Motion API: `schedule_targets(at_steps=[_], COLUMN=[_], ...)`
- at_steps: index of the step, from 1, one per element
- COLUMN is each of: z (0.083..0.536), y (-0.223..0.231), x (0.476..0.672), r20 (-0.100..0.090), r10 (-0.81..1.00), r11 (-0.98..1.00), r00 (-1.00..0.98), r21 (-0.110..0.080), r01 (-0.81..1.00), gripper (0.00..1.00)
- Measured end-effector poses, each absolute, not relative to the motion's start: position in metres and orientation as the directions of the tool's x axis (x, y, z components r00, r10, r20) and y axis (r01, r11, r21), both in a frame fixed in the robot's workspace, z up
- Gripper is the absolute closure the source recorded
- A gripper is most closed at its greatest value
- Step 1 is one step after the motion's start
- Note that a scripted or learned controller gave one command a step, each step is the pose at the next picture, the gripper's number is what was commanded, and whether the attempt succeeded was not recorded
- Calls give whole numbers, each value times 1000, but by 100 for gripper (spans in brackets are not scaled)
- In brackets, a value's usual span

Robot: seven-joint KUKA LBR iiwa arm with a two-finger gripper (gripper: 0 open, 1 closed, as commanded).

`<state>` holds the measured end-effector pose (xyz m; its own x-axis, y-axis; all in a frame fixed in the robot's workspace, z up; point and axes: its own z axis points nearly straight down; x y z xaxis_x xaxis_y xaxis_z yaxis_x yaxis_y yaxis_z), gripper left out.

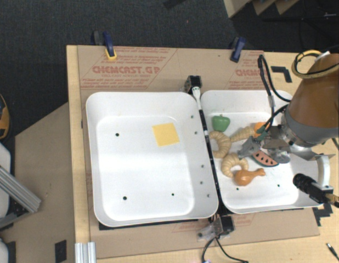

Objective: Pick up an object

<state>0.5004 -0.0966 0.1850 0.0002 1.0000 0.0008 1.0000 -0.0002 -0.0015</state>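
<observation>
**Toy food clustered in the right bin under the gripper**

Toy food pieces, six by count, lie together in the right bin (235,201), and all places below are given from that bin. Nearest its front wall is one brown drumstick (248,175), lying flat with its thin end toward the arm's side. Just behind it and touching it is one pale curled croissant-like piece (231,164). Beside that, toward the arm, lies one watermelon slice (263,158), red face up, directly under the gripper (256,145). Farther back a second pale curled piece (220,141) sits close to the bin's left wall, with one tan elongated piece (243,133) just beside it. One orange piece (259,127) is partly hidden by the gripper, so its kind is unclear. Farthest back is one green pepper (220,123), standing apart from the rest.

The gripper hangs low over the middle of the bin among these pieces; whether its fingers are parted or closed, I cannot tell, and nothing can be seen gripped in it. The orange-banded arm (317,97) covers the bin's right side.

Left of the right bin, touching it along a shared edge, is the left bin (103,201), holding one flat yellow square (166,134) near its middle. Both bins rest on one brown board (153,67), held at its far edge by two clamps (108,43). Beyond the board is dark carpet (49,15).
</observation>
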Motion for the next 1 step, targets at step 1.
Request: schedule_targets(at_steps=[1], z=[82], y=[-104], x=[479], r20=[-4], r10=[1000], r11=[-4], r00=[4], r21=[2], r01=[1000], gripper=[0])
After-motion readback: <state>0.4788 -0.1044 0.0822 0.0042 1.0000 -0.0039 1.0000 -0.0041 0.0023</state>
